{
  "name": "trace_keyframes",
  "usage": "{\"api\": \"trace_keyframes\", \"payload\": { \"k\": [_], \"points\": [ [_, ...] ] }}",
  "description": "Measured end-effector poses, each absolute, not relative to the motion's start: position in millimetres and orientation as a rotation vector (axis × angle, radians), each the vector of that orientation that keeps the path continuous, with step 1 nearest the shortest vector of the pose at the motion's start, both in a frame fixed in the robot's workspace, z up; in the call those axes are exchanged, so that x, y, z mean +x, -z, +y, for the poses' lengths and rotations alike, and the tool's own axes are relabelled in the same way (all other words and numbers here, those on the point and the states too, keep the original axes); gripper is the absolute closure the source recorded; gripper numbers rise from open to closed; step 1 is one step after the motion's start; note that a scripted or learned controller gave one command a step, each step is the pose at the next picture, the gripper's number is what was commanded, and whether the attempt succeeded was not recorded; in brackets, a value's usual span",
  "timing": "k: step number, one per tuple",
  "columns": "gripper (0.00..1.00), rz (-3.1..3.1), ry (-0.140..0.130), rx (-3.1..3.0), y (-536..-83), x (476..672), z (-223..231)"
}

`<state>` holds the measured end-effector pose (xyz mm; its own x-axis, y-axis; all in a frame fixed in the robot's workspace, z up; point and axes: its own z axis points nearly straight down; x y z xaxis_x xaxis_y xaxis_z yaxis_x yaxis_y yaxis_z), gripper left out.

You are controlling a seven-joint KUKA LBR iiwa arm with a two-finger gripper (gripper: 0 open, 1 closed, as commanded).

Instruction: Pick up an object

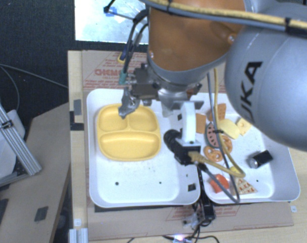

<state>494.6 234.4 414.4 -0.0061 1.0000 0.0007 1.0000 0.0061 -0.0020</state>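
Objects for picking lie mostly in the right bin (290,186), while the arm (204,29), by far the biggest thing in sight, hangs over the seam between the two bins and hides much of both. Next in size, the left bin (138,191) carries a yellow divided tray (128,133) lying flat toward its back half, with bare white floor in front of it. The gripper (127,107) sits at the tray's back rim, low enough to look close to it or touching, though whether it is released or clenched I cannot tell, and nothing is seen between its parts. That placement suggests the tray's edge is the target (a thin rim is a plausible place to pinch). Smaller things crowd the right bin: a yellow wedge (229,127), a round orange patterned piece (213,135), a red-orange piece (219,183), and a small black object (260,159). Cables and the wrist's white bracket (189,123) hang across these, obstructing that side.
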Motion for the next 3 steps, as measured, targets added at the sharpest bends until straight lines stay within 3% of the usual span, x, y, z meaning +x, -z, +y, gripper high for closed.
{"api": "trace_keyframes", "payload": {
  "k": [1,2,3],
  "points": [
    [0.00,-2.220,-0.005,-2.224,-327,578.3,233],
    [1.00,-2.228,0.006,-2.216,-344,576.4,234],
    [1.00,-2.215,-0.008,-2.227,-307,548.5,166]
  ]
}}
